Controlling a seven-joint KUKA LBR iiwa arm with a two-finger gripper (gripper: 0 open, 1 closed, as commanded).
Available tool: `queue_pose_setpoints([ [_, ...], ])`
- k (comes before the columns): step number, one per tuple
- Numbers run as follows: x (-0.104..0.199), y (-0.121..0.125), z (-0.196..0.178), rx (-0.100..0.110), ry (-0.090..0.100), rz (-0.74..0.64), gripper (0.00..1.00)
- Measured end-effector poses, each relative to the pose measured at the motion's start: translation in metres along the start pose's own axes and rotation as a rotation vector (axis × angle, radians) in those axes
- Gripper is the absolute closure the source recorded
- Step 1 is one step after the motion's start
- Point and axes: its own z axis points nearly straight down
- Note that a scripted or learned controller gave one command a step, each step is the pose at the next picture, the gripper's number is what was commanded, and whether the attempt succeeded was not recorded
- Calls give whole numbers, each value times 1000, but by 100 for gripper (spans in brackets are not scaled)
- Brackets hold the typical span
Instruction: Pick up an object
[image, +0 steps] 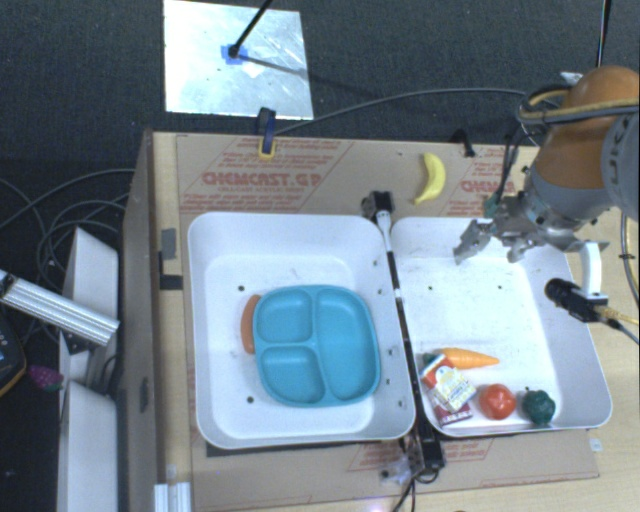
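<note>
White plastic walls keep the things apart: the left bin (215, 300) carries a blue divided plate (317, 343) with an orange sausage-like piece (247, 322) tucked just beside its left edge, while the right bin (560, 330) gathers its small items along the near wall. There we see a carrot (468, 357), a crinkled snack packet (449, 388) touching it below, a red tomato (497, 401) just beside the packet, and a dark green vegetable (539, 405) near the tomato. A yellow banana (432, 177) lies outside both bins on the table (300, 170), beyond their far rims. We judge that any of the clustered pieces could serve as the object to pick up, and that their crowding against the near wall may make a clean approach awkward. Our arm reaches in from the right, its orange band high and the wrist bent downward over the far part of the right bin. The jaws (492, 241) hang spread apart with nothing between them, above bare bin floor and well apart from the cluster. We judge the pick not yet begun; the next move calls for travelling toward the near wall and descending over one piece.
</note>
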Motion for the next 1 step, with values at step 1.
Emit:
queue_pose_setpoints([
  [1,-5,-98,85,2,0,3,0],
])
